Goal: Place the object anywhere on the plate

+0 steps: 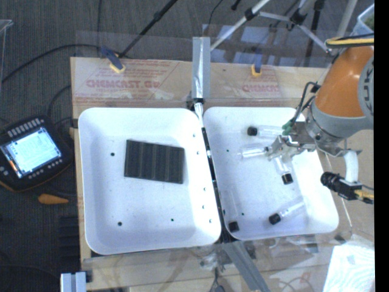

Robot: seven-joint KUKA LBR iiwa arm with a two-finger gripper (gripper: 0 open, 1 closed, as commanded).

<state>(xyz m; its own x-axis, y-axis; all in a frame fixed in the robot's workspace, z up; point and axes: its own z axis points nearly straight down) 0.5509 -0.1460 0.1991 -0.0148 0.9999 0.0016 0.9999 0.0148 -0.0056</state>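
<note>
A dark ribbed rectangular plate (154, 161) lies flat in the left bin (97, 218). Several clear vials with black caps lie scattered in the right bin (316, 221): one at the back (253, 131), one clear tube (250, 153) just left of the gripper, one (285, 174) just below it, one near the front (285, 213) and one along the left wall (231, 218). My gripper (281, 151) hangs low over the middle of the right bin, among the vials. Whether a vial sits between its tips is hidden.
The divider between the two bins (209, 163) runs down the middle. A pendant with a lit screen (30, 152) lies left of the bench. The orange-banded arm (346, 84) covers the right bin's back right corner.
</note>
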